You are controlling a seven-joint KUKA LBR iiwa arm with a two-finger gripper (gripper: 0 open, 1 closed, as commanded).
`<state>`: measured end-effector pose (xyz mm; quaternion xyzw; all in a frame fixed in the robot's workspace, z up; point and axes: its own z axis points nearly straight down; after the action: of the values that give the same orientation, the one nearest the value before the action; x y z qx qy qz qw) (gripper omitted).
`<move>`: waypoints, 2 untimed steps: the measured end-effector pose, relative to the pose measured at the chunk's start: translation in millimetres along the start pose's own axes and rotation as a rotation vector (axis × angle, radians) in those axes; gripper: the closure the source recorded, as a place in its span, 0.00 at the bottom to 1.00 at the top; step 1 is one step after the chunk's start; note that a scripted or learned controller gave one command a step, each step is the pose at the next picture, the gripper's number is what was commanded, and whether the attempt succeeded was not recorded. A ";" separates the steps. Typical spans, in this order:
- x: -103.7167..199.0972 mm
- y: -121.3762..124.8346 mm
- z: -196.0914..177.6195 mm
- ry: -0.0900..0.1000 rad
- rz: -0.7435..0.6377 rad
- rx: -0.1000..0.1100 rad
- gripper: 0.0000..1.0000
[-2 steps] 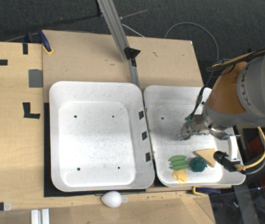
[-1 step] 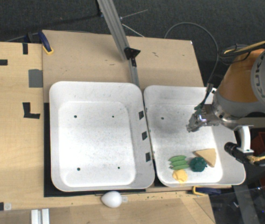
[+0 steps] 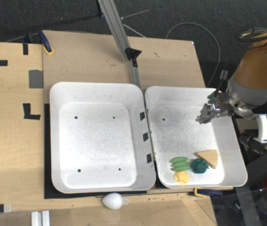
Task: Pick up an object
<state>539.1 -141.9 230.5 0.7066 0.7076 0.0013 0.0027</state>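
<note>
Overhead slanted view of the bench. The right bin [image 3: 227, 140] holds four small items grouped in its near corner: a tan wedge [image 3: 208, 157], a dark teal lump [image 3: 199, 165], a green ridged piece [image 3: 180, 163] and a yellow piece [image 3: 182, 176]. The green and yellow pieces touch; the teal lump lies just beside the wedge and appears to touch it. The left bin [image 3: 96, 91] stands alongside. A white egg-shaped object [image 3: 112, 201] rests on the bench outside the bins, near the left bin's front edge.

The gripper [image 3: 208, 114] hangs over the far part of the right bin, well apart from the cluster, with nothing visible in its grasp. Whether the tool is set wide or narrow cannot be told at this resolution.

Handling, as a judgement: all four items look like light toy food, probably plastic or foam, stiff enough to keep shape and unlikely to break. The wedge is the clearest target, since it has two flat faces and free space on its right side; a pinch across those faces should seat well. The teal lump looks irregular and may roll. The green and yellow pair lie so close together that a descent there risks catching both or pushing one aside. Smooth surfaces may slip under a shallow pinch.
</note>
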 end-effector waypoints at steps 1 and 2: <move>0.3 0.3 -18.0 0.002 0.000 0.006 1.00; 42.9 20.7 -7.8 0.003 -0.004 0.007 1.00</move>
<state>559.7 -99.0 238.3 0.7052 0.7090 -0.0004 -0.0009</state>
